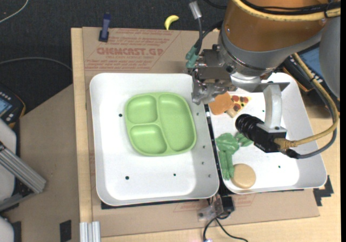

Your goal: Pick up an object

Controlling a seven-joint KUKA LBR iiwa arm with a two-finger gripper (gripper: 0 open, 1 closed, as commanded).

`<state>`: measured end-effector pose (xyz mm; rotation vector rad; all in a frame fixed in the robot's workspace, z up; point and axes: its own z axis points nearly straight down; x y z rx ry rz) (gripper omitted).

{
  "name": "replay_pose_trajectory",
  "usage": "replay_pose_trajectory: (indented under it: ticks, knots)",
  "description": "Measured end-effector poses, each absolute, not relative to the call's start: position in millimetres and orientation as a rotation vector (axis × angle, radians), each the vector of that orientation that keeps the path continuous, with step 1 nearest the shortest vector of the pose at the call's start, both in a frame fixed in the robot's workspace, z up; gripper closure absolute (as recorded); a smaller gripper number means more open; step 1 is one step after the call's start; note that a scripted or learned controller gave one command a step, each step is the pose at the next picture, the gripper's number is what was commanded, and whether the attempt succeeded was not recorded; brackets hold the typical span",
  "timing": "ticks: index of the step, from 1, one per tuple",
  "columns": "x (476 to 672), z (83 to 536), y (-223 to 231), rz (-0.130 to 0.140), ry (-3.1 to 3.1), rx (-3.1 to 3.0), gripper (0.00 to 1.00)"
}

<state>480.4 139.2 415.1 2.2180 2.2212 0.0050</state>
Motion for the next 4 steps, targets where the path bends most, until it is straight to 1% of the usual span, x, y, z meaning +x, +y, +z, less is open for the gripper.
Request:
replay_pose_trajectory:
  ticks: [1, 2, 3, 4]
  knots:
    - [480.9, 425, 140, 0.007, 2.221, 2.217, 1.00]
    - [477.7, 318, 141, -0.018, 2.224, 2.228, 1.00]
    - [480.4, 484, 131, 0.030, 2.215, 2.214, 1.00]
    - [495.3, 281, 106, -0.025, 2.223, 2.233, 1.00]
